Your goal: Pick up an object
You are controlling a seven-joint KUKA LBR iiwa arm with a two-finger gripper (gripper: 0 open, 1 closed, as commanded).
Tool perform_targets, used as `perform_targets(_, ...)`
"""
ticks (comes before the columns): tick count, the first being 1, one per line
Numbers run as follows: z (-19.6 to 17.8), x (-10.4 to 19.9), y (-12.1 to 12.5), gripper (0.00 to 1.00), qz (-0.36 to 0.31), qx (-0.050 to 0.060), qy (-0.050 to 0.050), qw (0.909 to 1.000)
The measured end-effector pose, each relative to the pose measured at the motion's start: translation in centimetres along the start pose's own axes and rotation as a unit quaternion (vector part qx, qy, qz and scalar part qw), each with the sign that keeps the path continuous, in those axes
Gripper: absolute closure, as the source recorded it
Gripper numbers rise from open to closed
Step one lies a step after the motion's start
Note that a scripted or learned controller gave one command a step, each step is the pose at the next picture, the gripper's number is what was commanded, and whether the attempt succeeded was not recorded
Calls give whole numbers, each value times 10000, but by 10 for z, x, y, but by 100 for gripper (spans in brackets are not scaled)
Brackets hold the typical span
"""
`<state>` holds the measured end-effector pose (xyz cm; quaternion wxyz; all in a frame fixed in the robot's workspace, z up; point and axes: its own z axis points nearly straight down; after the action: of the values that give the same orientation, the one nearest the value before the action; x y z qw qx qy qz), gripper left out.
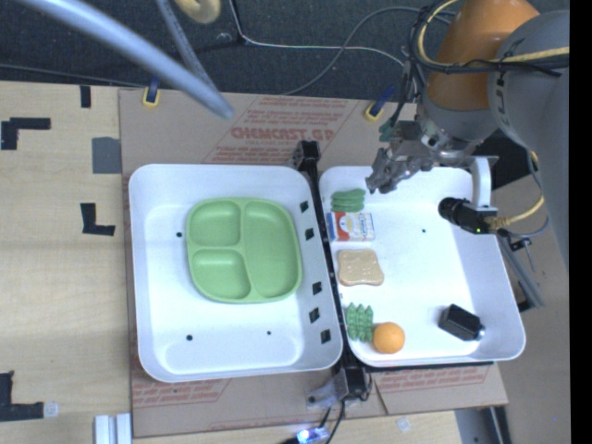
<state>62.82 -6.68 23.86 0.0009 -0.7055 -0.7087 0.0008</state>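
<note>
The robot arm (499,54) reaches in from the right and holds its claw (384,181) above the far left corner of the right bin (444,257), its fingers close together with nothing visible between them. Along that bin's left side lie a green item (348,200), a small carton (352,226), a slice of bread (360,268), a leafy green piece (359,319) and an orange (388,338), with a black block (460,322) near the right corner. A green divided plate (245,250) sits in the left bin (157,248).
</note>
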Motion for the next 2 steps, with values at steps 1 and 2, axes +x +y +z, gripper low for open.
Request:
perform_targets(1,3,47,-15,100,-4,0,5,10000)
perform_targets(2,-3,100,-14,100,-11,-9,8,10000)
